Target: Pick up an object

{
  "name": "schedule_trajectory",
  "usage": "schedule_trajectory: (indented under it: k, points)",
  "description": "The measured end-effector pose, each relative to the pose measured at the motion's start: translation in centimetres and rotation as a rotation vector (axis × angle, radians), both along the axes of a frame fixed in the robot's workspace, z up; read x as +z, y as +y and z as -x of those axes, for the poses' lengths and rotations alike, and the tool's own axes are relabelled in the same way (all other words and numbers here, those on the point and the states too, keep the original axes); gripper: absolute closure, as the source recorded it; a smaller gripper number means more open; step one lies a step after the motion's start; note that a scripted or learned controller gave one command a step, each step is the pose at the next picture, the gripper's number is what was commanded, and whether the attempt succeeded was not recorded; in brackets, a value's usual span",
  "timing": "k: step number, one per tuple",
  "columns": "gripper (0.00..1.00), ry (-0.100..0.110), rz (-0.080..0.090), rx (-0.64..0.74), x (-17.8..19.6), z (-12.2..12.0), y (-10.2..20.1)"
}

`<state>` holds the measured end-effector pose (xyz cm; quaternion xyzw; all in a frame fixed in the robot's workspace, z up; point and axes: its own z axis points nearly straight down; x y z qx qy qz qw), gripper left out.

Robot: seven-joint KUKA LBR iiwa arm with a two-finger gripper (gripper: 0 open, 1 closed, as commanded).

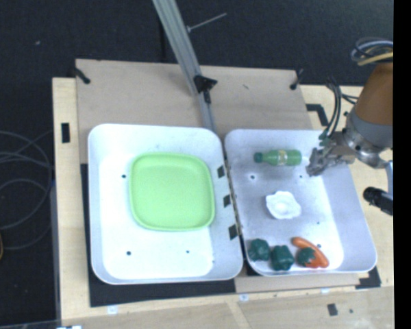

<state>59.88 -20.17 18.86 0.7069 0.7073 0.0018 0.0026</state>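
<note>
two bins side by side on the bench (274,91). left bin (109,252): a plate (171,191) lies in its middle. right bin (349,218): a bottle (279,157) on its side near the upper edge; a crumpled object (283,205) at centre; three small items (285,253) in a row along the lower edge. gripper (316,163) at the bin's upper right, just right of the bottle. a pole (181,43) runs from frame top to between the bins.

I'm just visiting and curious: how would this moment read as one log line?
arm: at right bin | gripper: beside green bottle, holding nothing seen | left bin: green plate
</note>
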Motion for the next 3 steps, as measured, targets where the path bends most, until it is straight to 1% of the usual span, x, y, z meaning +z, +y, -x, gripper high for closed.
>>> schedule_trajectory:
  k: [1,2,3]
  points:
    - [1.00,0.003,-0.001,0.000,3.0,-0.1,-0.1]
    - [1.00,0.004,-0.002,0.003,4.3,1.4,4.9]
    - [1.00,0.005,-0.002,0.003,4.0,2.3,10.9]
